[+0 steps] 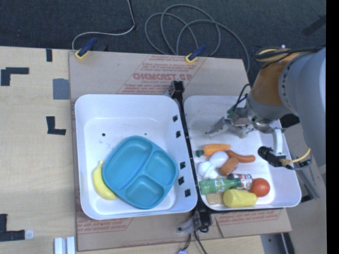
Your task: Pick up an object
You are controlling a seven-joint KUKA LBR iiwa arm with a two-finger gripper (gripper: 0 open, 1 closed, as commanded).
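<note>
Fingers: two thin metal fingers of the gripper (218, 125) are splayed apart over bare white floor at the back of the right bin (209, 106), with nothing between them.
Objects to pick: a heap at the front of that bin, well clear of the fingertips; a carrot (217, 149), a brown sausage (235, 161), white pieces (208, 168), a green bottle (222, 184) lying on its side with a printed label I can't read, a red tomato (260, 187) and a yellow lemon-like lump (239, 198).
Arm: grey and bulky, with an orange band (265, 83), coming in from the right above the bin's far corner.
Left bin: (85, 120) smooth white plastic, holding a glossy blue three-compartment plate (140, 172) and a banana (101, 183) tucked partly under its left edge.
Surface: both bins sit on a sheet of brown cardboard (153, 75) with red printing, too blurred to read surely, fixed by two clamps with blue and yellow grips.
Bench: pale wood-look top (32, 157) with dark tape marks.
Room: dark carpet (63, 9) behind, with loops of grey cable (185, 28) lying on it.
</note>
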